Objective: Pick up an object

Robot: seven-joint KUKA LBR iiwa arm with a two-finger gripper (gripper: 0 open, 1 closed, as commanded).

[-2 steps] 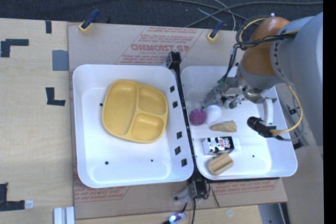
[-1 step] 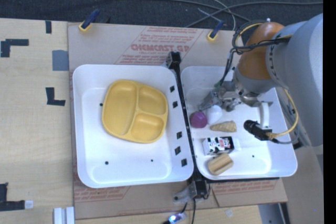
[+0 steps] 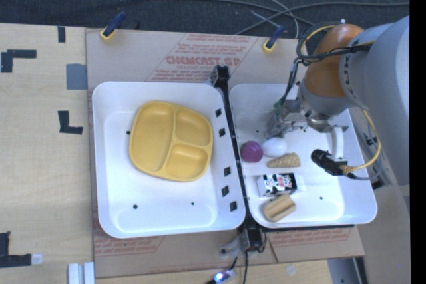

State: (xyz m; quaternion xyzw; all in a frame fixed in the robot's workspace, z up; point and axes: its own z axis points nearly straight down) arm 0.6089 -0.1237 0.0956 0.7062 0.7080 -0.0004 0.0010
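the claw (image 3: 278,124), opening state undeterminable, hangs just above the white egg (image 3: 274,146), judged light, smooth, slippery; grip across its widest middle.

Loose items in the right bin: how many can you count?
5, clustered near the divider: a purple ball, a white egg-shaped item just right of it, a tan cone, a black-and-white packet below, and a tan roll nearest the front. The arm may hide more.

Arm (image 3: 373,70): bulky pale grey casing, rounded orange band (image 3: 331,66) above wrist. Thin yellow cable (image 3: 370,143) (looped) alongside; black connector (image 3: 326,161) at its end.
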